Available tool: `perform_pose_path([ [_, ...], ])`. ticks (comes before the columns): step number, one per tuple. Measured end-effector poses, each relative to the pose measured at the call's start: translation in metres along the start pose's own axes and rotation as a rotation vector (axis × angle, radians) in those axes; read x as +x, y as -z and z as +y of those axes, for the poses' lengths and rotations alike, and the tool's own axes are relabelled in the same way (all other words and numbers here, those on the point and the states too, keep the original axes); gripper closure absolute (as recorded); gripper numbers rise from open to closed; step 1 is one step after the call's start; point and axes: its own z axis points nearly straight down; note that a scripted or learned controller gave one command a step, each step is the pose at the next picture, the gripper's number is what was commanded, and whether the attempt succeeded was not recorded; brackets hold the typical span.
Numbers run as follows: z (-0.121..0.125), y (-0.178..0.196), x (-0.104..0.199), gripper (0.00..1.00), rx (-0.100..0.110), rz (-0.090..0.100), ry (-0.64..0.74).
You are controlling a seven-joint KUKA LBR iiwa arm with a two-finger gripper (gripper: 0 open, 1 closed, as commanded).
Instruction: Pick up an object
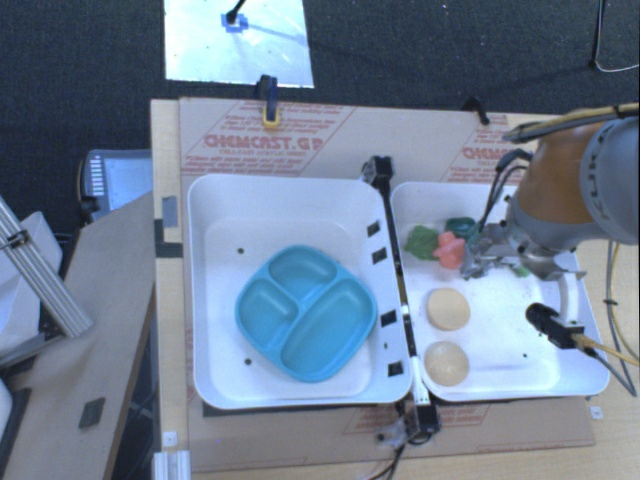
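Observation:
In the right bin (500,368) lie a green piece (422,239), a pink-red piece (449,251), a dark teal piece (461,225) and two tan round discs (449,309) (447,363). My gripper (478,261) hangs low over the upper part of this bin, just right of the pink-red piece and below the teal one. Its tips sit close to the pink-red piece; whether they touch it is unclear. The left bin (225,208) holds a blue sectioned plate (305,311).
The grey arm with its orange band (560,173) comes in from the right above the right bin's far corner. A divider with black clips (390,268) separates the two bins. Cardboard (330,138) lies under both bins.

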Motion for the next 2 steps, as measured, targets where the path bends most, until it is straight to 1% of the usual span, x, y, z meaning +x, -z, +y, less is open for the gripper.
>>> perform_pose_path([
  [1, 0.009, 0.062, -0.003, 1.0, -0.005, -0.001, 0.003],
  [2, 0.011, 0.116, -0.004, 1.0, -0.005, -0.001, 0.003],
])
